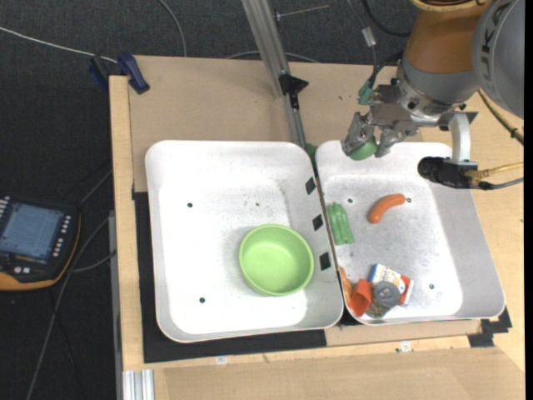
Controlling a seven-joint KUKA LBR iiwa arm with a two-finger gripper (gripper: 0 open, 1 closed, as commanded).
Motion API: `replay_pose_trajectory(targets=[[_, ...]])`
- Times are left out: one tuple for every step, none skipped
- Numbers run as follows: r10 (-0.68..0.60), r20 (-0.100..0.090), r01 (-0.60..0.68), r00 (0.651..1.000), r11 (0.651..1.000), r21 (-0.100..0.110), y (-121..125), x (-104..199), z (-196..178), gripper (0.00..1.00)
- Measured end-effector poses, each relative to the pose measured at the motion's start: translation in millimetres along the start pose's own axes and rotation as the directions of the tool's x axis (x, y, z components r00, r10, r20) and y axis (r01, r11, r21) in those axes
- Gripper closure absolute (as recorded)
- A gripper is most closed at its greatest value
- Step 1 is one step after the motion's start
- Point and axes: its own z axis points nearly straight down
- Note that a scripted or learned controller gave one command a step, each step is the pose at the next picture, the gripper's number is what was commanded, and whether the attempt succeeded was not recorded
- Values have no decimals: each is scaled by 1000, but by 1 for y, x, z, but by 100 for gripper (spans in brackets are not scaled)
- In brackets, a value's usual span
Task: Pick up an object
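On the bench (241, 82), a green object (360, 149) is held clamped in the gripper (366, 144); it should be raised steadily.

We can't tell what the small green thing (360, 149) at the grey metal gripper (371, 144) is.

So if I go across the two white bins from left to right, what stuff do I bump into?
Green bowl in the left bin → light green block by the right bin's left wall → orange sausage-shaped toy. I left out the pile at the right bin's near edge, because it overlaps those in the order.
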Motion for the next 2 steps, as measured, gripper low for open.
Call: replay_pose_trajectory(targets=[[0, 0, 0, 1000, 1000, 2, 14, 48, 19, 100], [0, 0, 0, 1000, 1000, 0, 31, 99, 18, 100]])
